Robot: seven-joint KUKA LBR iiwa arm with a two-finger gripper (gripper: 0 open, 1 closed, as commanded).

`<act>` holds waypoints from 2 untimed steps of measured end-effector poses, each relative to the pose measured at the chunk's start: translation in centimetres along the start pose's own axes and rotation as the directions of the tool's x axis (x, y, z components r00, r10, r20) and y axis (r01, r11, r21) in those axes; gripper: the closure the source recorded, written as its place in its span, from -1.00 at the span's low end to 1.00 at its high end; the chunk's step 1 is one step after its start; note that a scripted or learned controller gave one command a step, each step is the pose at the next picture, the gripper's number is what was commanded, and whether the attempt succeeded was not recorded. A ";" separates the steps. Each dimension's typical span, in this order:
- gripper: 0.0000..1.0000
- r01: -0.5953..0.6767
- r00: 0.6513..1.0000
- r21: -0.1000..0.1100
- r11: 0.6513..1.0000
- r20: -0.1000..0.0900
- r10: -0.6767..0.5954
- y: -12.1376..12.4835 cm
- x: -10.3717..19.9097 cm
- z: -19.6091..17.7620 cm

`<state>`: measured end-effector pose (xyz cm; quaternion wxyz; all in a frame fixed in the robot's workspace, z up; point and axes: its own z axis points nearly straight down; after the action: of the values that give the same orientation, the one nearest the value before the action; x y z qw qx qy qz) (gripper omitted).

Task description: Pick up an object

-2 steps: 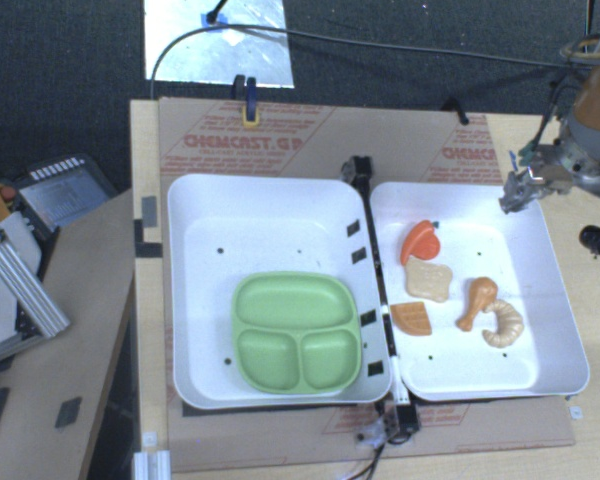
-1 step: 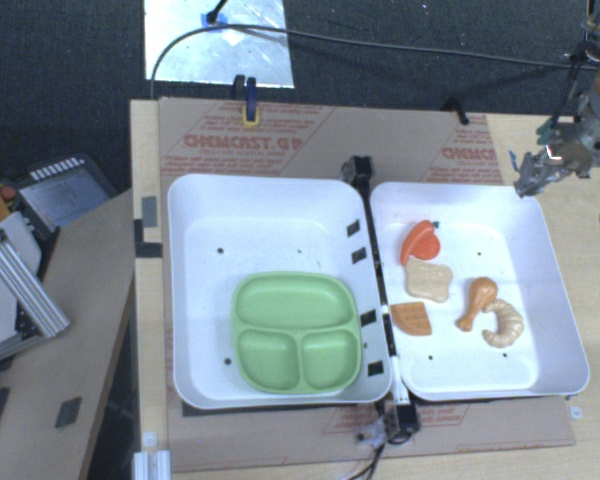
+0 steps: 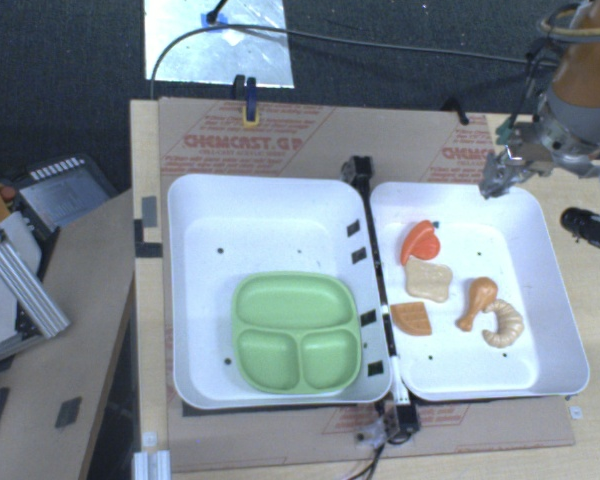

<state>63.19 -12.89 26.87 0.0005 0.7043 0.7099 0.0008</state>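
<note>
The right bin holds several toy foods: an orange-red carrot piece, a beige bread slice, an orange cracker-like square, a brown chicken drumstick and a pale curled shrimp. My gripper hangs over the back rim of the right bin, up and to the right of the carrot piece and apart from all the foods. I see nothing between its fingers.
The left bin holds a green three-compartment plate toward its front. A black divider clip strip runs between the bins. A yellow clamp sits at the back of the cardboard. Cables cross overhead at the back.
</note>
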 end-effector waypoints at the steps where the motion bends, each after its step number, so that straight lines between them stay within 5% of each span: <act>1: 1.00 0.000 1.000 0.001 1.000 0.000 0.000 0.0 5.9 1.5; 2: 1.00 0.002 1.000 0.000 1.000 -0.001 -0.002 -0.4 11.4 1.1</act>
<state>62.70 -1.49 25.82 -0.0001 0.7036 0.7106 0.0011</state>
